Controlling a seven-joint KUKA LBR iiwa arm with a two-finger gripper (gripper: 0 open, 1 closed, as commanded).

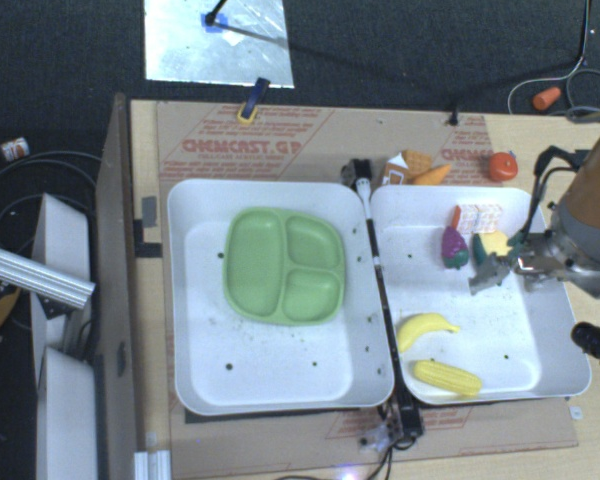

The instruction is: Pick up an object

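Note:
The right bin (pixel 550 368) holds a purple eggplant (pixel 453 247), a white and red box (pixel 477 217), a small yellow block (pixel 493 243), a banana (pixel 425 328) and a yellow corn cob (pixel 445 376). My gripper (pixel 487 271) hangs over the right bin's upper middle, just below the yellow block and to the right of the eggplant. It is close above the bin floor, and nothing shows held in it. The grey arm (pixel 590 218) reaches in from the right.
The left bin (pixel 195 298) holds a green divided plate (pixel 283 265). Behind the bins on the cardboard lie an orange carrot (pixel 432 174) and a red tomato (pixel 501 166). A black clamp (pixel 360 175) sits where the bins meet at the back.

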